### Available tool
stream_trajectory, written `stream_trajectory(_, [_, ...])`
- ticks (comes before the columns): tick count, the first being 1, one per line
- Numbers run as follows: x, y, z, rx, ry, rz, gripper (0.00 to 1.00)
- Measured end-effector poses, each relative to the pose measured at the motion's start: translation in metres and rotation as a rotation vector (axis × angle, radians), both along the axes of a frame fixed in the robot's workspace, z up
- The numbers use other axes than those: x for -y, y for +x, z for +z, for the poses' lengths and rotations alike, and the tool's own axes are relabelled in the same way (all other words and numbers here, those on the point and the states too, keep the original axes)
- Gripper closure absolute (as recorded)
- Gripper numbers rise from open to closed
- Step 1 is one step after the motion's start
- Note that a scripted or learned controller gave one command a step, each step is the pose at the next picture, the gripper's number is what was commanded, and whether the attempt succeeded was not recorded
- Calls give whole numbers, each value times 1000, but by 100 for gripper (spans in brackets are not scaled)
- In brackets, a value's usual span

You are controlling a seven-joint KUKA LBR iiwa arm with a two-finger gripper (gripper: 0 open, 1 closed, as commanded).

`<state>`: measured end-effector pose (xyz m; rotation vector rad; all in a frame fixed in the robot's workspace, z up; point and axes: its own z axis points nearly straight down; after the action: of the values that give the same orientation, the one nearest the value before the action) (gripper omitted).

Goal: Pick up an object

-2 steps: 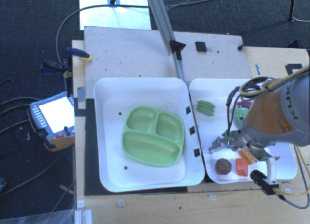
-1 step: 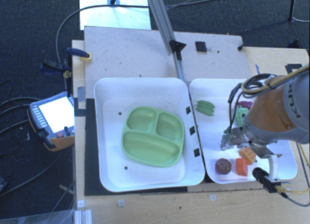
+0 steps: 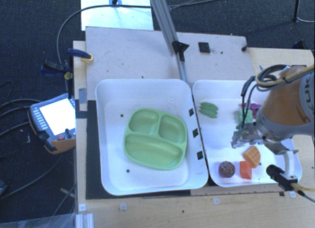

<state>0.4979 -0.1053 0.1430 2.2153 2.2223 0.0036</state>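
Over the right bin (image 3: 216, 123) the claw (image 3: 239, 141) was poised, its state untellable; just beside it an orange waffle piece (image 3: 252, 155) was seen; light, rigid, best pinched across its edges.

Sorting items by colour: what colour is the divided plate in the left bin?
Light green divided plate, camera view.
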Motion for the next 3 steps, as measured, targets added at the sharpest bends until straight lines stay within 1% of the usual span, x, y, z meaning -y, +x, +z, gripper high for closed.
stream_trajectory(1, [-4,2,63,3,0,2,100])
stream_trajectory(2, [0,10,125,4,-1,2,100])
stream_trajectory(3, [-54,32,113,-1,1,7,100])
